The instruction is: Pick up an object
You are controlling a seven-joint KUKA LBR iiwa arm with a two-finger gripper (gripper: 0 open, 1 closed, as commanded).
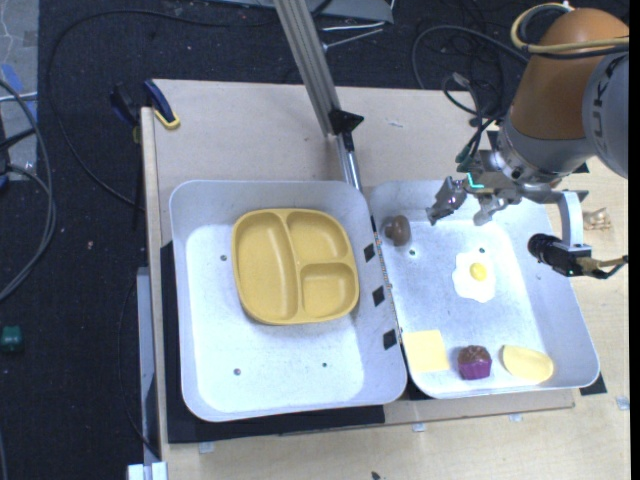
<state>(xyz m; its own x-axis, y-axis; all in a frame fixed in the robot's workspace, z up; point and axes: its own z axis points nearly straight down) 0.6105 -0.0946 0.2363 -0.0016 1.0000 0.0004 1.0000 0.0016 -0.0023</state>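
The yellow divided tray sits in the left bin, well to the left of the fried egg, which I take as the landmark in the right bin. Up and to the left of the egg lies a small brown rounded piece, near the bin's left wall. Below and to the left of the egg lies a flat yellow cheese square; below the egg is a purple rounded piece, and just right of that a pale yellow oval piece, its long axis running left to right with a slight downward tilt to the right. The egg itself is roughly round, a little taller than wide, so it points no clear way. Above the egg, apart from it, hangs the gripper, its two fingers spread and nothing between them. By my reading the pick is not yet made: every object lies on the bin floor, and choosing, descending, closing and lifting are all left.
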